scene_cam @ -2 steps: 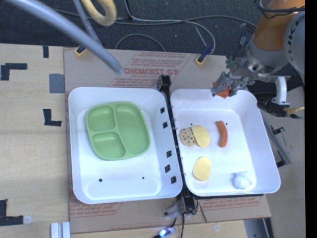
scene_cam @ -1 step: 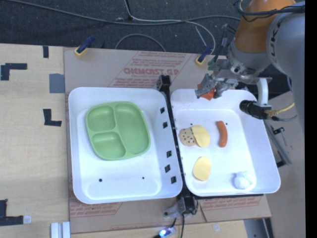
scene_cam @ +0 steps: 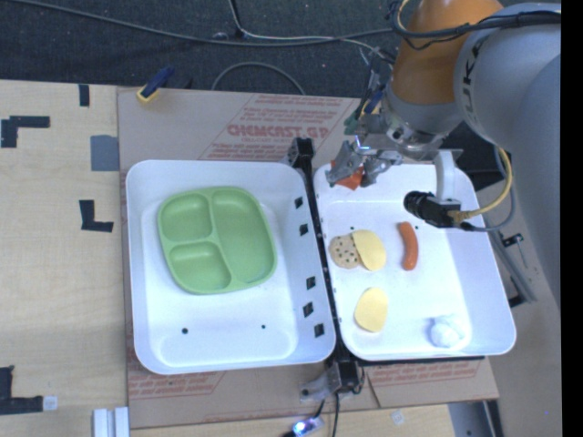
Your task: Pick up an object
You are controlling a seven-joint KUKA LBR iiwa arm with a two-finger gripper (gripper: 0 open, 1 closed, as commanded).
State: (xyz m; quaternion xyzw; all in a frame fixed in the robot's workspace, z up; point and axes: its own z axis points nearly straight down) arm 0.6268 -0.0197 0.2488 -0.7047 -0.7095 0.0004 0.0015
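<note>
My gripper (scene_cam: 353, 171) hangs over the far left corner of the right bin (scene_cam: 483, 271), close to the divider between the bins. A small orange-red piece (scene_cam: 350, 181) shows right at its tip; whether it is held is unclear. Lying on the right bin's floor are a brown cookie (scene_cam: 344, 251), a pale yellow slice (scene_cam: 370, 248) leaning on it, a red sausage (scene_cam: 408, 245), a yellow oval piece (scene_cam: 371, 309) and a white crumpled lump (scene_cam: 445, 331).
A green divided plate (scene_cam: 217, 238) lies in the left bin (scene_cam: 146, 271). A black cylinder with a yellow cable (scene_cam: 430, 208) juts from the arm over the right bin's far side. The bins sit on cardboard (scene_cam: 228, 126).
</note>
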